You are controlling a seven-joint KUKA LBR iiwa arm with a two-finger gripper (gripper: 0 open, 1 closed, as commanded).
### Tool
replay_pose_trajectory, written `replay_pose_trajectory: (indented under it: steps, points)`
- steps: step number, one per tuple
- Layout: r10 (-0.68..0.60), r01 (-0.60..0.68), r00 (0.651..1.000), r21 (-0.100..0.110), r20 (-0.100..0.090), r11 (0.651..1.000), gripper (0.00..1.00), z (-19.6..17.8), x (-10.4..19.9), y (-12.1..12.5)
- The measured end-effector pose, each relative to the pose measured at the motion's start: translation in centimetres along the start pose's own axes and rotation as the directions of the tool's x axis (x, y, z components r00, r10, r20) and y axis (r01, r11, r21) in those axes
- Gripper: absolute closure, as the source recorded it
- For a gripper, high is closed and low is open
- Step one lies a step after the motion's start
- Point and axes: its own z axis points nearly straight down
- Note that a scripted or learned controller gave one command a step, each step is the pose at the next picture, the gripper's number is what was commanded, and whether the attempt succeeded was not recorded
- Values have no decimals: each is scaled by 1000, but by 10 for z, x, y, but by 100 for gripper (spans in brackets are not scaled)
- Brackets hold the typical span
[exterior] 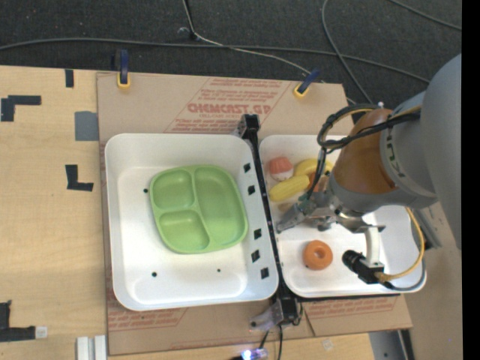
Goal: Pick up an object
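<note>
White plastic makes up both shallow bins, set side by side on a brown cardboard sheet (225,103) over the wooden bench (45,201). The gripper (289,220) hangs low in the right bin (397,280), close to that bin's left wall, its metal fingers pointing toward the divider between the bins. The fingers look slightly parted with nothing seen between them, though the metal parts are small and blurred, so how far they stand apart cannot be told for sure.

The left bin (127,276), on the far side of the divider from the jaws, holds one thing: a green divided plate (199,208) with three compartments, lying flat near the bin's middle.

The right bin holds three loose things. One yellow banana-shaped piece (289,188) lies just above the jaws, very near them, and whether it touches them cannot be told. One small object with a red-orange top and a white base (280,166) sits beyond the banana, further from the jaws, toward the bin's upper left corner. One orange ring-shaped piece (318,255) lies just below and to the right of the jaws, apart from them, under the arm's wrist.

Two clamps, one at (122,73) and another at (305,86), pin the cardboard's top edge. Black cables (225,43) run across the dark floor beyond.
</note>
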Motion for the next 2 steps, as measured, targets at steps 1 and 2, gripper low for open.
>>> replay_pose_trajectory:
  steps: [1, 2]
  points:
    - [0, 0, 1000, -3, 1, 1000, 100, -13, 0, 1]
    - [1, -1, 1000, -5, 0, 1000, 100, -67, -9, -4]
